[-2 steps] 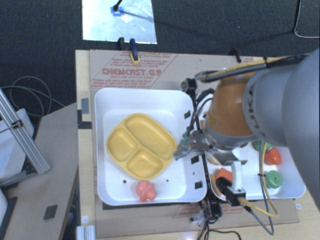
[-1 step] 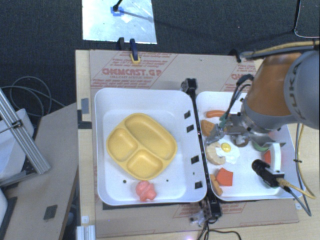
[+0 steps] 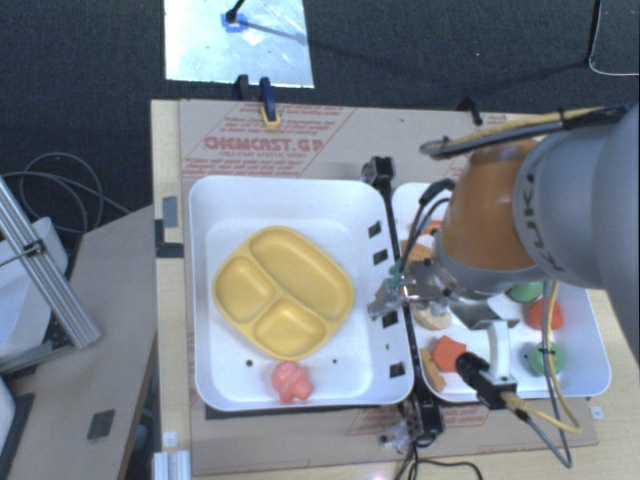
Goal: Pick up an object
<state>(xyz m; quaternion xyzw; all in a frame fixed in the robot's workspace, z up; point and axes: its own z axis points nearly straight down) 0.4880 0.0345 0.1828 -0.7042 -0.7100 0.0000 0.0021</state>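
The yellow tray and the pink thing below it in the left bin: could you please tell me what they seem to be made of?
Yellow tray: probably moulded plastic, with a smooth, soft sheen and three rounded compartments pressed into one piece.
Pink thing: looks like plastic or rubber, matte and lumpy; too small to tell which.

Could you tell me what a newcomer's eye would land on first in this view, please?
Probably the large grey arm with its orange band, looming over the right white bin and covering much of it. Next, the yellow three-compartment plastic plate in the middle of the left white bin, with a small pink toy just below it.
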